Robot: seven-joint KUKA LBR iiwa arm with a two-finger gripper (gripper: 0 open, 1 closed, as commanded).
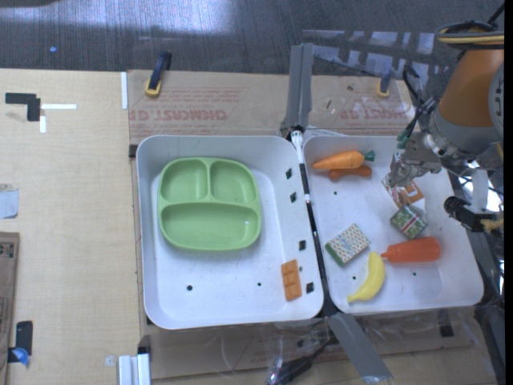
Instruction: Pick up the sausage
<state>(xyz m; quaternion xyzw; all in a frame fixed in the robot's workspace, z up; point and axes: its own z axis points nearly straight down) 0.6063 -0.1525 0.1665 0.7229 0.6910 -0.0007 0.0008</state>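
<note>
The sausage (412, 251), an orange-red cylinder, lies on its side in the right bin (449, 295), toward the near right part of the floor, with its long axis running roughly left to right. Just left of it and slightly nearer the camera a yellow banana (368, 279) curves upward, its upper tip close to the sausage's left end. Left of the banana's top sits a small patterned box (347, 244), tilted on the floor of the bin. Above the sausage is a small green packet (408, 222), close to it but apart. At the far side of the same bin a carrot (340, 161) with a green top lies lengthwise, near the divider between the bins. The grey arm with its orange band (469, 95) enters from the right, and the tool (403, 184) hangs over the right bin, above the green packet and well short of the sausage; whether it is wide or narrow cannot be told, and nothing can be made out in its grip. A small orange and white thing just beneath it is too unclear to name. The left bin (148, 239) holds a green divided plate (210, 203) with three compartments, and a small orange block (291, 281) rests near its right front corner. Both bins stand on a tabletop (64, 215) of pale wood.
</note>
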